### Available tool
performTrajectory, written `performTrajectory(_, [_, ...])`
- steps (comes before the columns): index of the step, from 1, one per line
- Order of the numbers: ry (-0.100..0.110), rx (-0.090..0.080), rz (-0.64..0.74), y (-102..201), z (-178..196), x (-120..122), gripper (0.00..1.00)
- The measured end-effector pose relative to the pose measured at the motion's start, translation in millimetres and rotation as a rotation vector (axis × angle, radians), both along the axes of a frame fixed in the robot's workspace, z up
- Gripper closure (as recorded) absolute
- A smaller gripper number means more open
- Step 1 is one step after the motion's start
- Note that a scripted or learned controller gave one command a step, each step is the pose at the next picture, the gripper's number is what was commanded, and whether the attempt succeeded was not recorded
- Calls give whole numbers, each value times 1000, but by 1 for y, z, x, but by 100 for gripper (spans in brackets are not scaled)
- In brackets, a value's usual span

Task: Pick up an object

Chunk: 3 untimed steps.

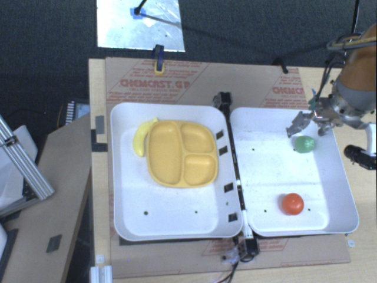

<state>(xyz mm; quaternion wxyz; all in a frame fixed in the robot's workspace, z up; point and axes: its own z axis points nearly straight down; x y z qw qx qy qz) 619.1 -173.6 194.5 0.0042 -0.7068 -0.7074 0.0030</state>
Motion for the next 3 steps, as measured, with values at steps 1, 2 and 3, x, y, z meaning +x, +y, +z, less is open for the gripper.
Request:
performTrajectory(1, [-12,-2,2,0,7,3,0])
performTrajectory(2, [-9,-2,0,-9,-45,-2,0])
performTrajectory(3, [-21,-10,-1,-20,-84,6,0])
